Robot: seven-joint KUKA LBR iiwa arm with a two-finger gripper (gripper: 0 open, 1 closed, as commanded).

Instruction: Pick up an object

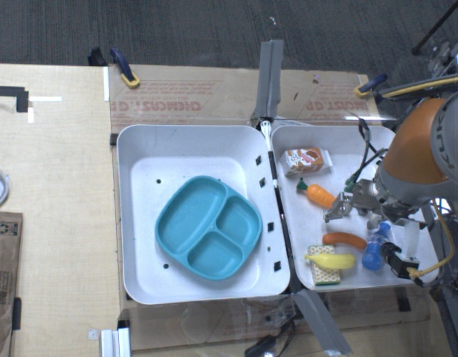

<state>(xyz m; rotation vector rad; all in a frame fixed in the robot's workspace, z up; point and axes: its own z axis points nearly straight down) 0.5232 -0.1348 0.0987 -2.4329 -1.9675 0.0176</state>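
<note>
Nearest in the right bin (340,134) sits a yellow-green sponge (326,275), with a banana (333,259) resting across its far edge. Just right of the banana stands a small blue bottle (373,253), close to the bin's right side. Directly beyond the banana lies a red sausage (345,239), long axis running left to right.

Above this group hangs the gripper (339,208), carried by the grey arm (418,151) with its orange band, which enters from the right. Its metal fingers point left, toward the middle of the right bin. Whether the fingers are spread or closed cannot be determined, and no object is seen between them.

Left of the gripper and slightly farther away lies a carrot (318,194), green top pointing to the far left, apart from the fingertips. Beyond the carrot, near the far wall of the right bin, rests a snack packet (306,161) with orange print.

Left bin (136,222): a blue divided plate (208,227) with three compartments lies in its middle, turned at an angle.
</note>
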